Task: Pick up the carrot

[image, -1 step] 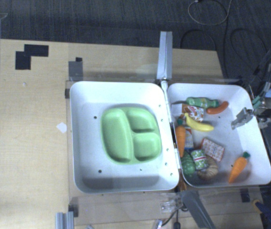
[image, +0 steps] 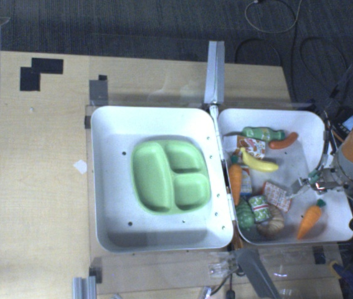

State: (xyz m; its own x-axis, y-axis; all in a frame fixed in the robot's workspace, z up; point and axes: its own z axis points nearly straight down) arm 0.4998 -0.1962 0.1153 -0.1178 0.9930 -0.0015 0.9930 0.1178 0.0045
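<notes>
Left bin (image: 101,185): holds a green tray (image: 171,175), no food in it.
Right bin (image: 313,120): cluttered with toy food.
Carrot (image: 310,220): lies near the front right corner, untouched.
Gripper (image: 313,182): just above the carrot, grip state unclear.
Progress: nothing lifted; descent, grasp and lift all remain.

A single fixed camera looks down from above at a slant. It takes in the desk (image: 39,167) and both white bins (image: 101,185) whole, from moderately far.
</notes>
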